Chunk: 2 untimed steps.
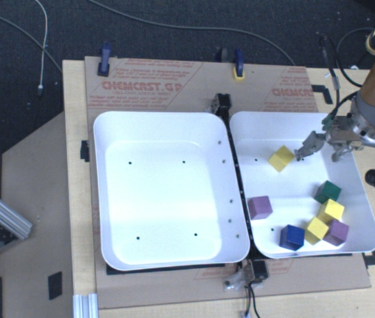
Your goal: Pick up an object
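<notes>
Gripper [320, 146] hovering with fingers spread, nothing between them, just right of yellow cube [281, 158] in right bin [366, 207]; probably light, rigid, best pinched across flat opposite faces

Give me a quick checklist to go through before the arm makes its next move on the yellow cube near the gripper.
1. Gripper near a target: ok, it is over the right bin, just right of the lone yellow cube.
2. Fingers around that cube: not ok, one fingertip reaches its right edge, the cube is not between them.
3. Cube has room around it: ok, it lies apart from the other blocks and the bin walls.
4. Nothing held already: ok, nothing shows between the fingers.
5. Other blocks out of the way: ok, purple cube and the cluster by the green cube lie nearer the front.
</notes>
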Each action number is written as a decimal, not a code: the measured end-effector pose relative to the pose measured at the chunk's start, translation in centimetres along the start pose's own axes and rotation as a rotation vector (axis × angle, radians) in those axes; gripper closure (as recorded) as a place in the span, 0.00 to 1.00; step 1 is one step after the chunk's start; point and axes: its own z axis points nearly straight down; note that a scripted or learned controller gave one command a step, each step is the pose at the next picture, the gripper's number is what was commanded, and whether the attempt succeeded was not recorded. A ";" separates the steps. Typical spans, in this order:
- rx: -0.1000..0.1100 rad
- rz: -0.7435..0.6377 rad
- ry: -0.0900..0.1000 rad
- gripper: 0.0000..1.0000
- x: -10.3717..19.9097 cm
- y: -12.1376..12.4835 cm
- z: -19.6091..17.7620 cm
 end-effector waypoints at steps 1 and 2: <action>0.009 -0.001 0.002 0.00 1.3 4.6 10.2; -0.001 -0.001 0.000 1.00 1.1 4.8 8.6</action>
